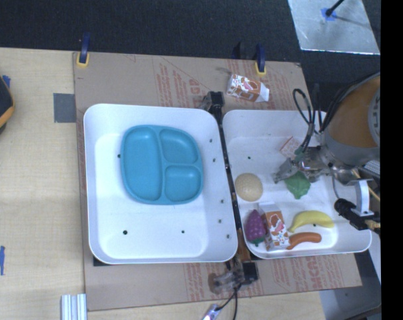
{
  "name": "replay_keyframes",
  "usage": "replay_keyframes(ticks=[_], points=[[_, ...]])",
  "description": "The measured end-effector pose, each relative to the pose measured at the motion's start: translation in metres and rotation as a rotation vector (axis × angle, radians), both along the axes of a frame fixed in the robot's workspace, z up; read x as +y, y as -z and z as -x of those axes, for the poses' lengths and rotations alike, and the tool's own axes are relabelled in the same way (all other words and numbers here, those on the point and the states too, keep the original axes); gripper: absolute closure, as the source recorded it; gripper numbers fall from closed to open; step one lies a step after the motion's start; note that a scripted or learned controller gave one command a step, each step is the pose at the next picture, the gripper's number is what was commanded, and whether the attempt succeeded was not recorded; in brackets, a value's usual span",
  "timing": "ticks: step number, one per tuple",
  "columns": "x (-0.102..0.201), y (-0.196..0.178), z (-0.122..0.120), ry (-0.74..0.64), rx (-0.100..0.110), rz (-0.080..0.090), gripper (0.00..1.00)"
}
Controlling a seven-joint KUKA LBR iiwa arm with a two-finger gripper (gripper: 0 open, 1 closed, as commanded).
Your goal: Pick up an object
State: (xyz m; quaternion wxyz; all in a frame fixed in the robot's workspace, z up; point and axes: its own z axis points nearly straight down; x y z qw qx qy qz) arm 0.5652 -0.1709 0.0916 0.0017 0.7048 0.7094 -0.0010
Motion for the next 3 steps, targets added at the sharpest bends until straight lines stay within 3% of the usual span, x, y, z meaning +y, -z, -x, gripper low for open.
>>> replay_keyframes(ticks=[1,2,3], points=[[-0.001,-0.011,-0.001,-0.001,-0.004,0.003,1.0],[-0.001,-0.011,-0.001,-0.002,-0.004,0.003,0.0],[-0.002,-0.021,-0.001,-0.003,-0.008,0.006,1.0]])
